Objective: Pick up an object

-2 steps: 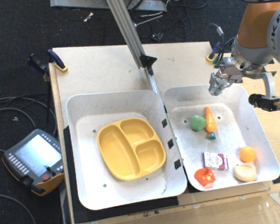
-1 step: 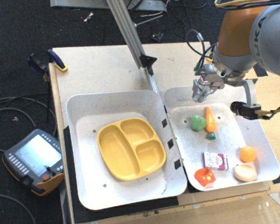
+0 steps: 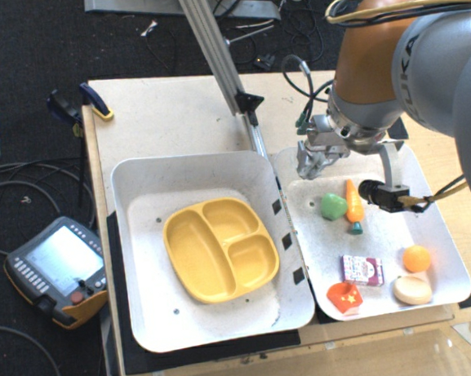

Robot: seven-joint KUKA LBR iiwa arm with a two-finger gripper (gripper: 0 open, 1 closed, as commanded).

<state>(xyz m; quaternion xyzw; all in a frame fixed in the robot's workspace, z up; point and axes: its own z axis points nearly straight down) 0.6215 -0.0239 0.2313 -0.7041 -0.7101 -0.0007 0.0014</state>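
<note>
The gripper (image 3: pixel 313 161) hangs over the right bin (image 3: pixel 457 280), fingers close together and holding nothing; just beyond it lie a green object (image 3: pixel 333 206) and a carrot (image 3: pixel 354 203), touching; the purple carton (image 3: pixel 362 270) nearer the front has print too small to read.

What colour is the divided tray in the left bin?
Yellow. The divided tray shows clearly in the camera view.
</note>
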